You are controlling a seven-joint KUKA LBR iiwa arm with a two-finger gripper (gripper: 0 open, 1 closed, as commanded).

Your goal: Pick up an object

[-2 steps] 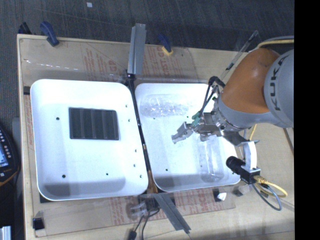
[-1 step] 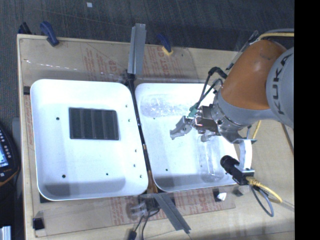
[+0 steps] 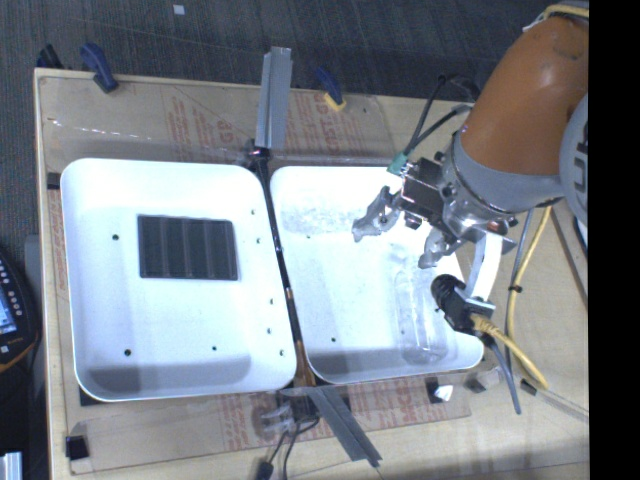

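The two-finger metal gripper (image 3: 398,236) hangs spread wide over the right shallow white bin (image 3: 330,358), holding nothing. A clear plastic bottle (image 3: 418,313) lies just below it, ungrasped; judging by this, the pick is not yet made.

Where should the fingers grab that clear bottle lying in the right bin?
Take the clear bottle across its middle, coming straight down from above. It lies flat, long axis running toward the bin's near edge, so its narrow width faces the gripper.

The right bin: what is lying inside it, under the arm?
The right bin holds a clear plastic bottle, lying below the claw. The arm covers the bin's far right corner, so that part stays unknown.
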